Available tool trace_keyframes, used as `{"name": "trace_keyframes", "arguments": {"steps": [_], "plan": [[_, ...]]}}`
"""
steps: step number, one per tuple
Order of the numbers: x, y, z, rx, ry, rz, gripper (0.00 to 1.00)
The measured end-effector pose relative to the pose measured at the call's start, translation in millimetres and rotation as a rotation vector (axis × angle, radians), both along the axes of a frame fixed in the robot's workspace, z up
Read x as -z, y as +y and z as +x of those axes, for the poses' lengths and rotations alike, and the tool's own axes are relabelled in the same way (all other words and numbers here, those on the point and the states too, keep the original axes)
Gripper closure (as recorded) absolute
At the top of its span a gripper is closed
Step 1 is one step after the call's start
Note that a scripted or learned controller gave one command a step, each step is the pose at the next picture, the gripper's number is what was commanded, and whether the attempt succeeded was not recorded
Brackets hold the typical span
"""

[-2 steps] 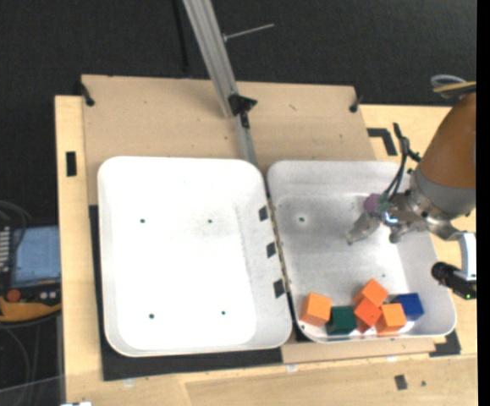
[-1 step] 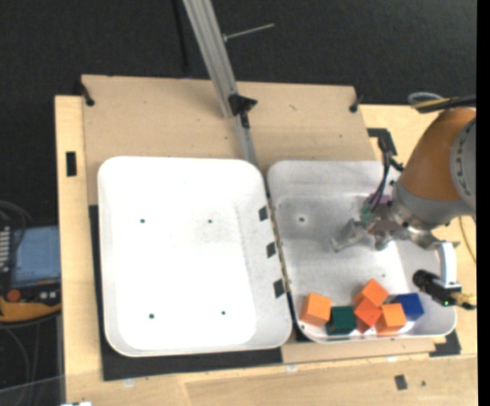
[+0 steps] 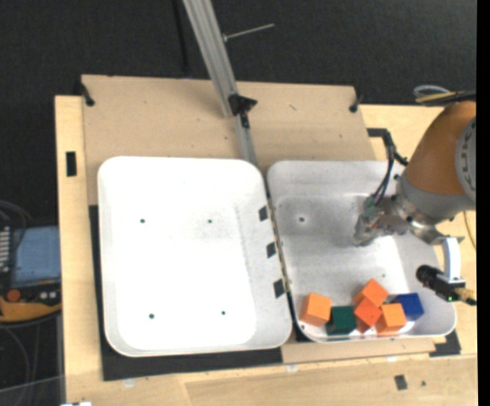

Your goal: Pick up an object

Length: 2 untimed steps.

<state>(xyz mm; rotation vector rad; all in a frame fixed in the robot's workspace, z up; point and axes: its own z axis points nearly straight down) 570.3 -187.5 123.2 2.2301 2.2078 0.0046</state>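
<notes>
The left bin point(image 3: 185, 252) sits on the pale wooden bench point(image 3: 211, 112), dark floor around it. In the right bin point(image 3: 321, 201), small blocks cluster along the near wall: an orange cube point(image 3: 316, 308), a green cube point(image 3: 341, 320), three more orange cubes point(image 3: 373, 304) bunched together, and a blue cube point(image 3: 410, 304); none has a clear long axis. My gripper point(image 3: 368, 227) hangs over the bin's middle, apart from them; whether it grips anything I cannot tell.

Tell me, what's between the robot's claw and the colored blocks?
Nothing: the camera view shows bare white bin floor between the gripper and the blocks.
</notes>
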Motion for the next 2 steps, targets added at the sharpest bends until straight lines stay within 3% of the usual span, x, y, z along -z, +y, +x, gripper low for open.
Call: {"name": "trace_keyframes", "arguments": {"steps": [2], "plan": [[-128.6, -3.7, 3.6, -0.014, -0.004, -0.002, 1.0]]}}
